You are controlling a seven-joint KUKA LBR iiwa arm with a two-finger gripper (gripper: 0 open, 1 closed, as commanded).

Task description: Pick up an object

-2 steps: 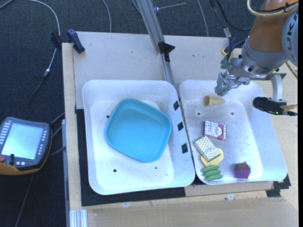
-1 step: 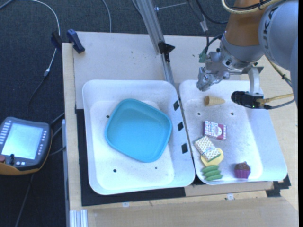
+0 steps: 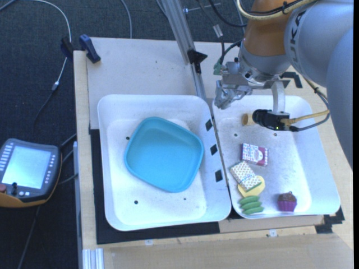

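Note:
My gripper (image 3: 223, 101) hangs over the far left corner of the right bin (image 3: 314, 167), close to the wall shared by the two bins. Nothing shows in its grasp. Towards the front of that bin lie a small pink and white box (image 3: 254, 154), a checkered packet (image 3: 242, 172), a yellow piece (image 3: 252, 185), a green pea pod (image 3: 251, 205) and a purple cupcake-like toy (image 3: 286, 201). All of them sit well in front of the gripper. A light blue square plate (image 3: 164, 154) lies in the left bin (image 3: 112, 150).
A metal pole (image 3: 182, 29) slants down from the top to the bins' shared wall, just left of the gripper. A blue clamp (image 3: 88, 47) grips the bench's far left corner. A handheld control pad (image 3: 27, 171) rests on the floor at the left.

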